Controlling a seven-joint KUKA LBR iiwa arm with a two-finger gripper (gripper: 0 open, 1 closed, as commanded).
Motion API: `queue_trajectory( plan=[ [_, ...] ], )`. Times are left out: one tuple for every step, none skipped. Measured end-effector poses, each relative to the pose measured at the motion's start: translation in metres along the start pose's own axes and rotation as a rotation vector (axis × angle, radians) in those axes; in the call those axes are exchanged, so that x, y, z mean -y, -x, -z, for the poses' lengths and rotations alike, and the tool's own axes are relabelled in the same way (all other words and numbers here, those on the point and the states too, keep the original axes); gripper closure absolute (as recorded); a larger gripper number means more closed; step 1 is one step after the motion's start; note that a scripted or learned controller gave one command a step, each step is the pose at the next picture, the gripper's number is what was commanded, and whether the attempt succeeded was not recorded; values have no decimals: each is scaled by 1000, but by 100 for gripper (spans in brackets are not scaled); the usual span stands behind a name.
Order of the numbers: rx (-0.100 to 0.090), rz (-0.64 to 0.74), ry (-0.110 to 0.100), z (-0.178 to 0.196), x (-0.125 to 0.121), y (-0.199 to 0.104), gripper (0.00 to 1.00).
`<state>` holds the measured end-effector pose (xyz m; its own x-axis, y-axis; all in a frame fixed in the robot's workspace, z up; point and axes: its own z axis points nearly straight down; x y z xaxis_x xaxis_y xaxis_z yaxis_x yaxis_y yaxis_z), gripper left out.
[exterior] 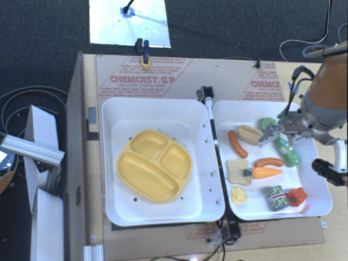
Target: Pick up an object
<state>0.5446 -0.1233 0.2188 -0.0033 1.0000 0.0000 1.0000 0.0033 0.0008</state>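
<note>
Two white bins side by side on the bench. Nearest the camera, front of the right bin: one green-wrapped packet touching one red pepper-like piece, and one small pale yellow lump by the inner wall.

Next row back — one carrot, orange with a green stub, its stub end touching one tan bread slice. Just behind the carrot, one short orange-red sausage.

Middle of that bin: one green bottle-shaped item, lying tilted, and one longer red sausage set diagonally near the inner wall. Beside that sausage, one hot-dog bun. Sausages total two.

Farther back, one leafy green piece, partly covered by the arm's tooling.

Gripper sits low over the bin, between the bun and the green bottle, metal fingertips near the bun's right end. Whether the fingers are spread or pressed together — cannot tell; nothing visibly sits between them. Grey wrist with orange band comes in from the right edge.

Left bin: one yellow divided plate, three compartments, lying flat near the centre.

Beyond the bins, a printed cardboard sheet under both, with one yellow-and-dark clamp on its far edge. Farthest back, one pale square sheet on dark carpet.
</note>
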Motion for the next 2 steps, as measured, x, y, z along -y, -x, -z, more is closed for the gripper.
queue_trajectory(
  plan=[
    [1, -2, 7, -131, -2, -24, 0],
    [0, 1, 2, -134, -63, -29, 0]
  ],
)
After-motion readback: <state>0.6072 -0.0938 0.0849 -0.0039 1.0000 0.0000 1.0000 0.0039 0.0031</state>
